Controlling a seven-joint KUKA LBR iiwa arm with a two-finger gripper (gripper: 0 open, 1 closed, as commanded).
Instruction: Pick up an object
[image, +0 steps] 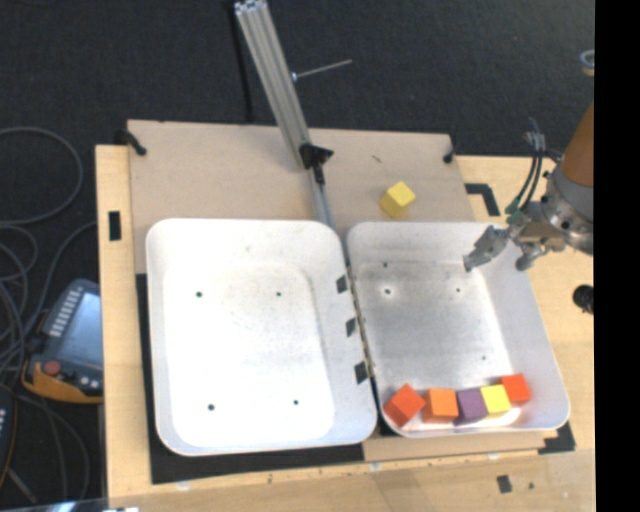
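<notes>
Several small blocks lie in a row along the near rim of the right bin (440, 300): a red-orange one (405, 403), an orange one (442, 403), a purple one (470, 404), a yellow one (496, 400) and a red one (516, 389). A lone yellow cube (397, 198) rests on the bench board behind the bins. My gripper (505, 251) hangs over the right bin's far right corner, open, with nothing between its fingers. It is well away from the row of blocks.
The left bin (250, 330) sits beside the right one. A slanted metal rail (280, 90) runs from the top of the view down to the gap between the bins. Cables and a pendant (65, 340) lie on the floor at left.
</notes>
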